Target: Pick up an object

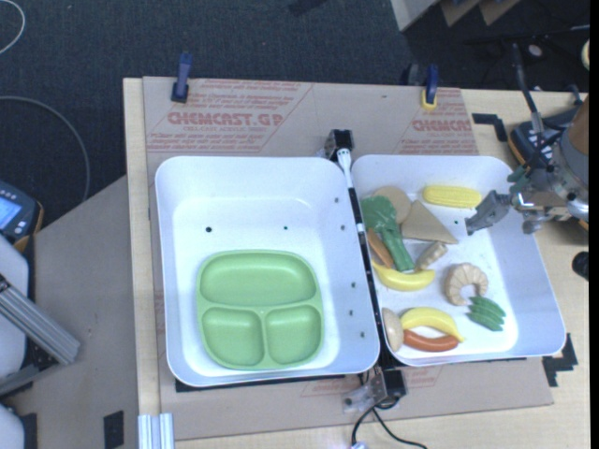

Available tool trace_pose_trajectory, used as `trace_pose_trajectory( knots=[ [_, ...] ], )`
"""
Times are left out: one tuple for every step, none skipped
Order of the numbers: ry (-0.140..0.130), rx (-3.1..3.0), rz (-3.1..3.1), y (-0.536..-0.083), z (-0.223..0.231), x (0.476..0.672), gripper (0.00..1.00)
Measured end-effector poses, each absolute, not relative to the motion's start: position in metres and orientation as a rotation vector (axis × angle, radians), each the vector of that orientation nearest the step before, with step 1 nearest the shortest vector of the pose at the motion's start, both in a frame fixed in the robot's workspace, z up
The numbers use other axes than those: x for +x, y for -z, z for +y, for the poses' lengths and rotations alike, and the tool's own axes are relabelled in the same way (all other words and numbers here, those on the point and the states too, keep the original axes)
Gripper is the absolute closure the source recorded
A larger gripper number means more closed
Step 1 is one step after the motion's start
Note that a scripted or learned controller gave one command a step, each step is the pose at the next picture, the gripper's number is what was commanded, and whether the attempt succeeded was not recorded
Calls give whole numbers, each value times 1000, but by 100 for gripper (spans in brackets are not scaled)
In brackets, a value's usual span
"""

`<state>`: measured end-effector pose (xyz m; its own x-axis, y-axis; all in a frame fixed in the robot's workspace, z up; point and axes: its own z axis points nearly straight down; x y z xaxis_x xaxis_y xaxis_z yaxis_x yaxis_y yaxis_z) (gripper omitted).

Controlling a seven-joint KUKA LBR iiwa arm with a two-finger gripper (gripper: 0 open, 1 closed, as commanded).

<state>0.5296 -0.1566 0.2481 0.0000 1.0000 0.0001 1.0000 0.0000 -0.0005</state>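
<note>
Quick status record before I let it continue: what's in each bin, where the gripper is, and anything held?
left bin: green divided tray
right bin: toy food, including corn cob, banana, sausage, shrimp, green pods
gripper: over the right bin's upper right part, near the corn cob
held: nothing visible in the jaws
task state: no pick yet

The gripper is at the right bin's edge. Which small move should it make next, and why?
Probably a short move left and down toward the corn cob. The gripper sits over the right bin, just right of the cob, with nothing seen between its fingers, and the cob lies apart from the crowded toy food.
</note>
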Motion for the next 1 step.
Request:
trace_pose_trajectory(
  knots=[
    [-9,-2212,-2212,-145,-127,483,0]
  ],
)
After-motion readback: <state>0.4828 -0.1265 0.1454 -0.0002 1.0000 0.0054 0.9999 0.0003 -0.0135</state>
